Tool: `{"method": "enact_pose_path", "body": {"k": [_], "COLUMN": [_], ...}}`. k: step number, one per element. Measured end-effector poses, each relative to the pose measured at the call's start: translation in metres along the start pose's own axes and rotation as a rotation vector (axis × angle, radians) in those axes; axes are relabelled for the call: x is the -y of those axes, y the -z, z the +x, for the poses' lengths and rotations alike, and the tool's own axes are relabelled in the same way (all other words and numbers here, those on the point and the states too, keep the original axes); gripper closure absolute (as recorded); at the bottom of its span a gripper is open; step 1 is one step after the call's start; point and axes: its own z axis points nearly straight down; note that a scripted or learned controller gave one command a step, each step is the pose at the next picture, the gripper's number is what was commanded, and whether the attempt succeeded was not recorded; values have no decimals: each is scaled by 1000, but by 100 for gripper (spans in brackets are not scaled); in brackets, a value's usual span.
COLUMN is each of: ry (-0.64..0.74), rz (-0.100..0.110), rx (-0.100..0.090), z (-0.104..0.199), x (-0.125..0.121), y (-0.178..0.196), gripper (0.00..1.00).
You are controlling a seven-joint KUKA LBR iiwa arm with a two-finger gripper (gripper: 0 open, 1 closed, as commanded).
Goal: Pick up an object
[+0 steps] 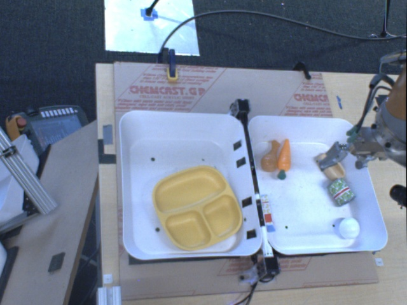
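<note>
In the right bin (pixel 299 237) lie an orange carrot (pixel 284 154) and a tan gourd-shaped piece (pixel 271 157) side by side near the divider. A green patterned can (pixel 341 192) lies toward the right wall, and a white ball (pixel 348 227) rests at the front right corner. A small tan block (pixel 334 169) sits just above the can. My gripper (pixel 346 160) hangs over the bin's right side, open. Its left finger (pixel 330 157) is right over the tan block, and nothing is between the fingers.
The left bin (pixel 137 170) holds a yellow three-compartment tray (pixel 197 206). A black clip strip (pixel 251 183) runs along the divider between the bins. The arm's body (pixel 391 129) reaches in over the right wall. A cable (pixel 254 18) crosses the dark floor behind the bench.
</note>
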Motion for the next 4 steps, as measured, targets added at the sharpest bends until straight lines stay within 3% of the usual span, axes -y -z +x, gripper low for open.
{"method": "enact_pose_path", "body": {"k": [1,4], "ry": [2,0], "rz": [-9,-3], "rx": [2,-1], "z": [0,12], "x": [-2,-3], "y": [5,-171], "gripper": [0,0]}}
